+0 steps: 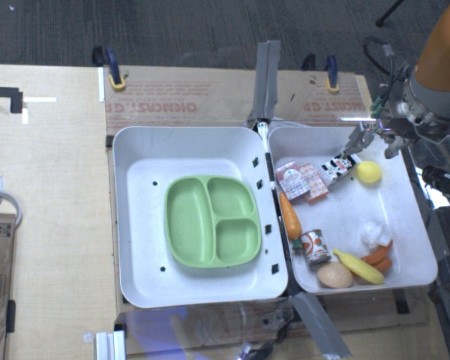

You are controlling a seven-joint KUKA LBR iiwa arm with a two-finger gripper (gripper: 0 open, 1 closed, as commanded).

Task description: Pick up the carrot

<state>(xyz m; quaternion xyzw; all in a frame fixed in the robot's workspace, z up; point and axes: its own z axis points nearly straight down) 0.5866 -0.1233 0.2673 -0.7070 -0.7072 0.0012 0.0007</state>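
orange and tapered, the carrot (pixel 289 214) lies in the right bin (pixel 405 223) against its left wall, just above the small can (pixel 314 247) and below the red packets (pixel 303 182); it looks light, stiff and smooth, best pinched across its thicker middle. whether the gripper (pixel 365 135) jaws stand apart or together cannot be told. the bin floor is smooth white plastic, and room beside the carrot is tight, between wall and can.

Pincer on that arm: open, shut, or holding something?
Pincer: cannot be told from this view; it hovers over the right bin, apart from the carrot.
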